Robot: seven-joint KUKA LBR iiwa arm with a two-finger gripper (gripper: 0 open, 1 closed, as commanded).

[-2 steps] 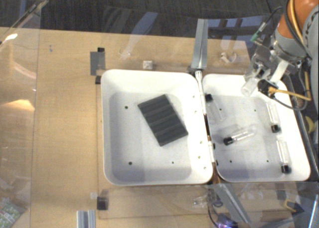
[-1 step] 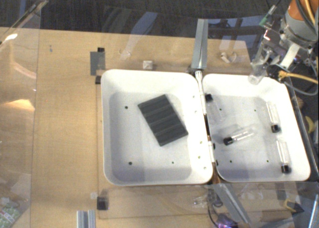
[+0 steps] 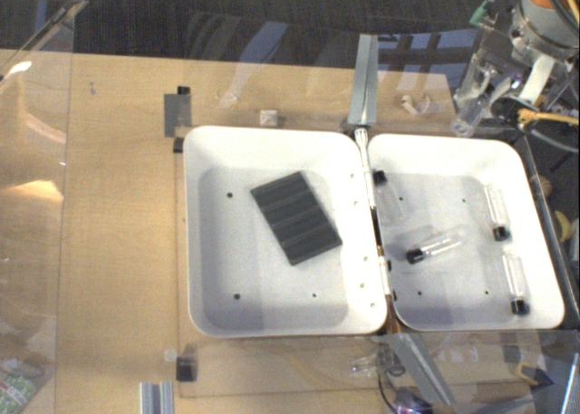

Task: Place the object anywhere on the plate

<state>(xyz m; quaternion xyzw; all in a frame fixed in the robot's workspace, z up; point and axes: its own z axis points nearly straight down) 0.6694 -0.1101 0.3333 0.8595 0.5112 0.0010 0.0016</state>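
Wooden bench [image 3: 100,249] was seen beneath everything, with a small black block [image 3: 186,368] set close to its near edge, just in front of the near left corner of the left bin [image 3: 195,249].

In the right bin [image 3: 535,222] four clear tubes with black caps were found. The nearest tube [image 3: 515,283] was laid along the right wall toward the near right corner. A second tube [image 3: 433,247] was laid at a slant around the middle of the bin floor, its cap pointed to the left. A third tube [image 3: 496,213] was laid farther back by the right wall. The fourth tube [image 3: 385,191] was placed close against the left wall, its cap at the far end. All four were kept apart from one another.

The plate [image 3: 295,217], dark grey and ribbed, was laid flat and turned at an angle near the middle of the left bin, with no tube on it.

Beyond the bins, a grey metal strip [image 3: 364,81] was set in line with the seam between them, and a small pale block [image 3: 268,117] was seen to its left.

The gripper [image 3: 476,113] was held above the bench just past the far edge of the right bin, toward its right corner, with nothing visibly held. Whether it was open or closed could not be told.
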